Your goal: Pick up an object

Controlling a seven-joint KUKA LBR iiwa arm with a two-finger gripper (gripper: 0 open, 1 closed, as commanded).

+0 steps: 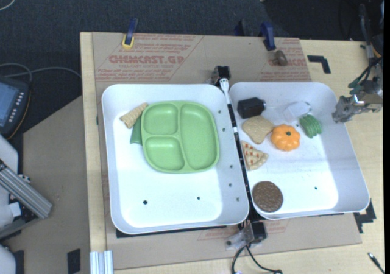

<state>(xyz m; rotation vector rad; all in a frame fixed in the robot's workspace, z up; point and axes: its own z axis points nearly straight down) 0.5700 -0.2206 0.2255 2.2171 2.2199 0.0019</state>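
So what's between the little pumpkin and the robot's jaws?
In the camera view, a small green ridged toy lies between the orange pumpkin and the gripper, near the right bin's far right wall.

Gripper (348,107) at right frame edge, just outside right bin (341,187) rim. Right bin: orange pumpkin (285,137), green item (311,125), black block (250,107), brown disc (267,196). Left bin (164,206): green divided plate (180,136).

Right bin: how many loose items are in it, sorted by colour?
Black: 1, block
Tan: 2, bread slice, pizza wedge
Orange: 1, pumpkin
Green: 1, ridged piece
Brown: 1, round patty
Clear: 1, see-through item, hard to identify
Total: 7
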